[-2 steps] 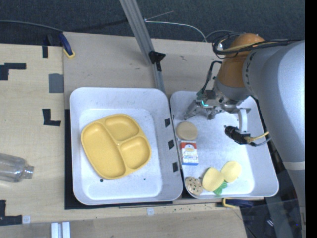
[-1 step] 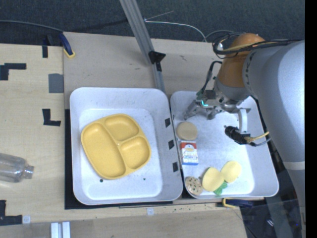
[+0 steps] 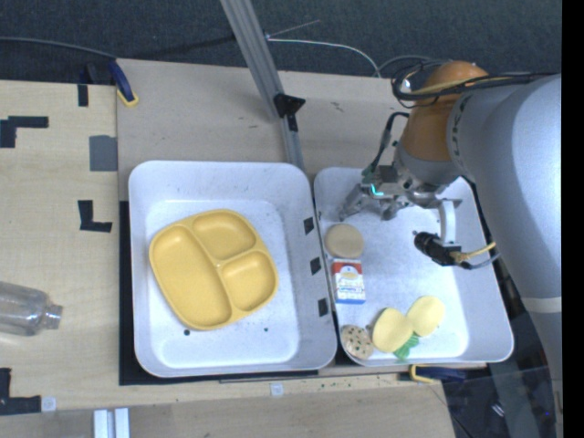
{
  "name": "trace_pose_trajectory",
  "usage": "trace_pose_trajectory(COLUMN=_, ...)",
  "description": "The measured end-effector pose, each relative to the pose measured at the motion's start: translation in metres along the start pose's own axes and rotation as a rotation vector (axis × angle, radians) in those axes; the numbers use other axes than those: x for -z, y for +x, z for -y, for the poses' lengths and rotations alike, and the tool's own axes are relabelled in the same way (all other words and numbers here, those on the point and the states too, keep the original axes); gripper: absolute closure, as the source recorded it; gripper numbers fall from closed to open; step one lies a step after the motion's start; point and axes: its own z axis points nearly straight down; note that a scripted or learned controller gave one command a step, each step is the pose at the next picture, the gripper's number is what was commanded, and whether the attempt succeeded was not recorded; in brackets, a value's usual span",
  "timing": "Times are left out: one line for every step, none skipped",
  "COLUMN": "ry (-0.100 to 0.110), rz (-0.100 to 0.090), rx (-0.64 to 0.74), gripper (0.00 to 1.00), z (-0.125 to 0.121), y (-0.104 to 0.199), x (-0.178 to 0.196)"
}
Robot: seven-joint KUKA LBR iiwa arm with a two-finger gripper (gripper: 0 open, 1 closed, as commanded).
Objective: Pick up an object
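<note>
Just above the small carton (image 3: 349,279) lies a tan disc (image 3: 345,240), likely light and stiff, best pinched across its edges; I cannot tell the gripper's (image 3: 370,199) state.

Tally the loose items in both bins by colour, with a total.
Yellow: 3 — divided plate, two lemon-like pieces
Tan: 2 — round disc, speckled cookie
Red and white: 1 — small carton
Total: 6
</note>
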Motion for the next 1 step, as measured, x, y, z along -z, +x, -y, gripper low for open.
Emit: trace_pose_trajectory(ry=0.003, rz=0.001, rx=-0.003, gripper=0.0, z=0.049, y=-0.0112, x=0.0001)
